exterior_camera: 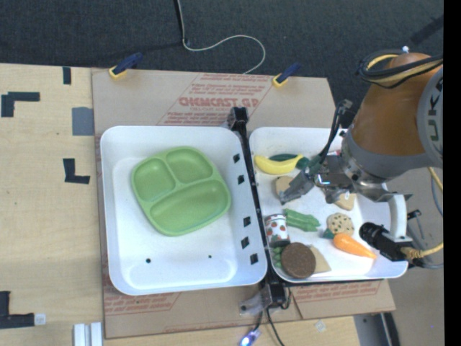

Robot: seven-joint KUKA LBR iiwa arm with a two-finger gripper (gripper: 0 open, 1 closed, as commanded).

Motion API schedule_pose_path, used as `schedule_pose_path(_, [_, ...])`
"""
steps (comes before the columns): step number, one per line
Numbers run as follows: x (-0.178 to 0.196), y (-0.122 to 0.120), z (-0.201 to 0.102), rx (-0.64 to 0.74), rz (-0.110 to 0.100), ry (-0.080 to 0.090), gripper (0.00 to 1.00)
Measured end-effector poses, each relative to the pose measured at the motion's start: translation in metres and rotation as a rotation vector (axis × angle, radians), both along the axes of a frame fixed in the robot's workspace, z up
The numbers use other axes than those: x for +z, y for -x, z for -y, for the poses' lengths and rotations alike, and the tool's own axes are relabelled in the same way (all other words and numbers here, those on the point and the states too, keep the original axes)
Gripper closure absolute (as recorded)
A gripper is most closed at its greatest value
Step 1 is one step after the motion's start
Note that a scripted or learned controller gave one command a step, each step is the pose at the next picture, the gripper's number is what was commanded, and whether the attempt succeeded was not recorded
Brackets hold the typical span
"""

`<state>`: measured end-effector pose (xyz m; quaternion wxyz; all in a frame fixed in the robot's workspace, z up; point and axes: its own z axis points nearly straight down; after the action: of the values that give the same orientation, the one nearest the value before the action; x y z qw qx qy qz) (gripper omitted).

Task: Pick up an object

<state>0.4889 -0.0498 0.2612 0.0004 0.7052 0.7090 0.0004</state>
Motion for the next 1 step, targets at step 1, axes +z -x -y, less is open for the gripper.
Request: schedule_pose_path(1, [-0.0803,0.0068,-0.0427,-0.003,-0.008,-0.001,0.00])
